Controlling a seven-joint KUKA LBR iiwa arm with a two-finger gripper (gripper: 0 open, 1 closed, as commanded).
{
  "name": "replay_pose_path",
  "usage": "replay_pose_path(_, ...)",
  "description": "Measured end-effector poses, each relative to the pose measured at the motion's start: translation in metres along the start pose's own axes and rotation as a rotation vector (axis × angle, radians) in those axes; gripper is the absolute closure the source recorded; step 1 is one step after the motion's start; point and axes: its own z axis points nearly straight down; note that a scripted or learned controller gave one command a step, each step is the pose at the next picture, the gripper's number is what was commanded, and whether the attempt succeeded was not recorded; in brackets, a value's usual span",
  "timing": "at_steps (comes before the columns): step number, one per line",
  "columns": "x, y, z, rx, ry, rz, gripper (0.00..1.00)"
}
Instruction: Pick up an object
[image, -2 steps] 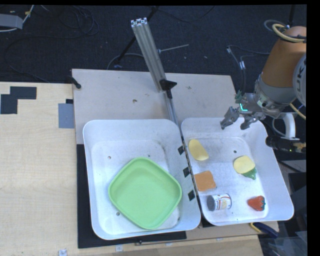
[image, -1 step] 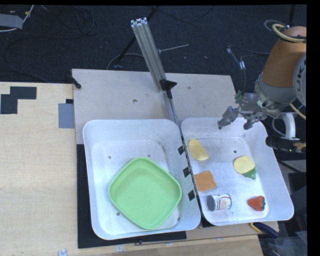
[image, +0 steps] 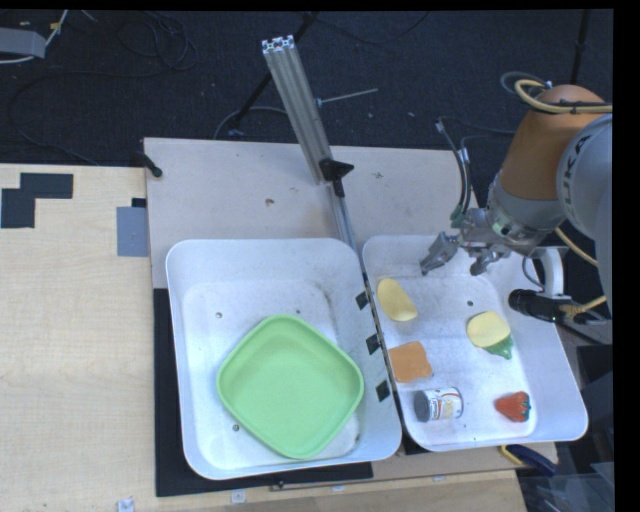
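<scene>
My gripper (image: 461, 258) hangs over the far edge of the right bin (image: 560, 405), fingers spread apart with nothing between them. Below it in that bin lie a pale yellow piece (image: 396, 299), an orange square (image: 410, 361), a yellow round piece with a green edge (image: 489, 331), a small can on its side (image: 439, 404) and a red strawberry-like piece (image: 513, 405). The yellow piece is the closest, down and to the left of the fingers.
The left bin (image: 190, 300) holds a green square plate (image: 290, 384). A slanted metal rail (image: 305, 110) rises behind the bins and ends at the divider between them. Black cable and a black fitting (image: 532, 303) sit at the right bin's right rim.
</scene>
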Motion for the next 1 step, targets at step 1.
replay_pose_path(1,0.0061,-0.0055,0.0609,0.0,0.0,0.0,0.0)
